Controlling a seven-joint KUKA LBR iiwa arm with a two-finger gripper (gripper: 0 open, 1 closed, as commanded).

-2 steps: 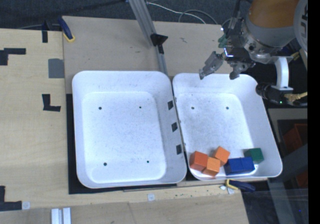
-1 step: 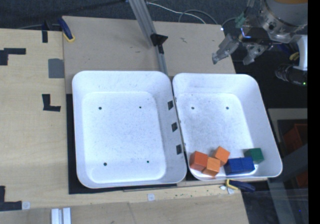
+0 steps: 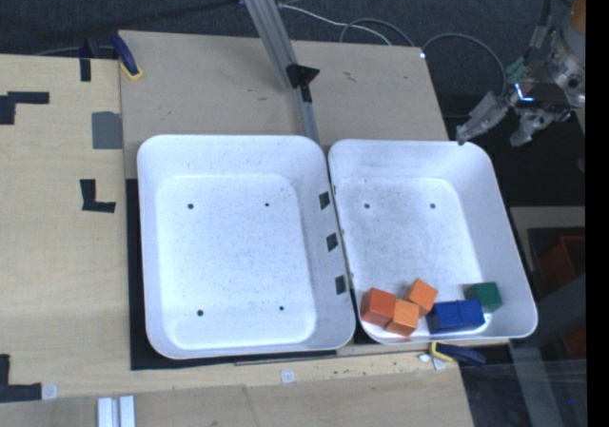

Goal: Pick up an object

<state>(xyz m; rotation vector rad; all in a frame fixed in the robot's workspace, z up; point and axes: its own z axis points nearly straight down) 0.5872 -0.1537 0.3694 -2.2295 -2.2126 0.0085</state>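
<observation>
My arm reaches in at the upper right, wrist angled down-left. The hand [image 3: 497,127] hangs with its two fingers [image 3: 476,121] spread apart, nothing between them.

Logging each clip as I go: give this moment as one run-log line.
gripper: open, nothing held, above right white bin's far right corner | blocks: three orange, one blue, one green, near edge | pick: not begun

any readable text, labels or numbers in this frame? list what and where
None can be read.
Black tape marks on the bench: shapes, not letters.
Small dark tabs where the left bin meets the right bin: no writing to make out.
Blocks: plain faces.
</observation>
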